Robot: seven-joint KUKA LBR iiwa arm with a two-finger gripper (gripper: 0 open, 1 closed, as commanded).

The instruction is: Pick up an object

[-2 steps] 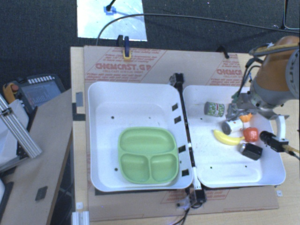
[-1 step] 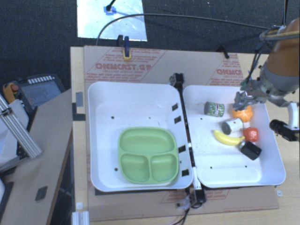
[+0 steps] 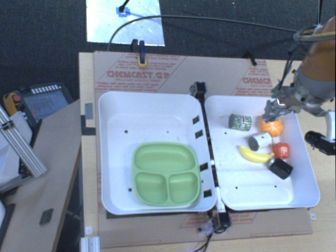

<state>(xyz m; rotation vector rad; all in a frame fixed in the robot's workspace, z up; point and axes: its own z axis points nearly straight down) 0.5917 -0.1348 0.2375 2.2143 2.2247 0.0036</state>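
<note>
Fingers (image 3: 273, 114) are seen low over the far part of the right bin (image 3: 311, 185), just above an orange fruit (image 3: 272, 128); whether they are spread or pressed together cannot be told, as they are dark and blurred. No thing is seen between them.

The orange fruit is round and bright, and its top edge is overlapped by the fingers. A green-labelled can (image 3: 240, 122) is laid on its side just to the fruit's left. A small white and grey cylinder (image 3: 260, 140) is placed just in front of the fruit, touching or nearly touching it. A yellow banana (image 3: 255, 155) is curved along beneath the cylinder, with a red round fruit (image 3: 281, 150) at its right end and a black block (image 3: 281, 168) just in front of that. All six are gathered in the right half of the right bin, close together.

Bare white floor is left in the near part of that bin and along its left wall. The fruit is set near the bin's right wall, so little room is left on that side. In the left bin (image 3: 105, 140) a green divided plate (image 3: 166, 173) is laid near the front. Both bins are borne on a cardboard sheet (image 3: 157, 72) on the counter.

The arm (image 3: 320, 62) is brought in from the right, its orange band held above the wrist, and the wrist is angled down and leftward towards the fruit.
</note>
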